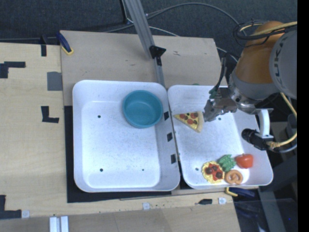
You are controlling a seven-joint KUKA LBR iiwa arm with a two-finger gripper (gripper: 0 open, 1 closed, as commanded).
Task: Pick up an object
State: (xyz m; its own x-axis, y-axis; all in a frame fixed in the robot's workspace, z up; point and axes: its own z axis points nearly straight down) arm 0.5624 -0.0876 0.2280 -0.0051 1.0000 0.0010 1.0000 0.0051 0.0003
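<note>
A toy pizza slice (189, 120) lies in the right bin (219, 139), near its left wall. My gripper (210, 112) hangs low over the same bin, just right of the slice's crust end and close to touching it. A blue bowl (142, 108) stands upright in the far part of the left bin (111, 163). At the right bin's near edge lie a small round pizza (212, 172), a green leafy piece (226, 161), a red tomato (245, 160) and an orange ring (234, 177).
A grey pole (145, 30) slants down from the top to the gap between the bins. The arm's orange band (258, 57) and cables crowd the right bin's far right corner. A blue-and-yellow clip (65, 45) sits on the board's far left corner.
</note>
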